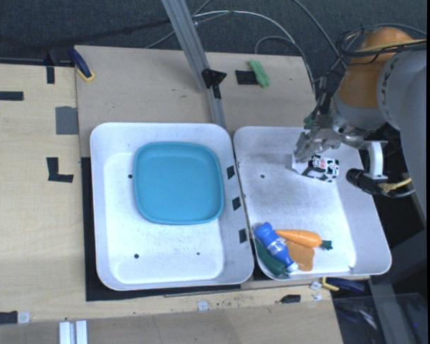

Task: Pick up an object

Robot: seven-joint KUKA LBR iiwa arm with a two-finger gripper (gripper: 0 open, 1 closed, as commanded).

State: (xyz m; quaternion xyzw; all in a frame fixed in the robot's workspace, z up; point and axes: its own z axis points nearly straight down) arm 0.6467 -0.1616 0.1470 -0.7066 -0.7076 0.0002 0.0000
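Note:
My gripper [309,151] hangs over the far right part of the right bin [287,192], low above its floor. Just to its right a small white object with black and red marks [324,168] lies on the bin floor, touching or nearly touching the fingers. At the bin's near edge lie an orange carrot [299,238], a blue bottle [274,245] and a dark green piece [271,264] under it, well away from the gripper. A blue plate [178,182] rests in the left bin [115,213].
A slanted grey metal post [193,49] rises behind the bins. Cables [272,20] loop across the back toward the arm. A green item [258,73] and a blue-yellow clamp [83,66] lie on the bench behind the bins.

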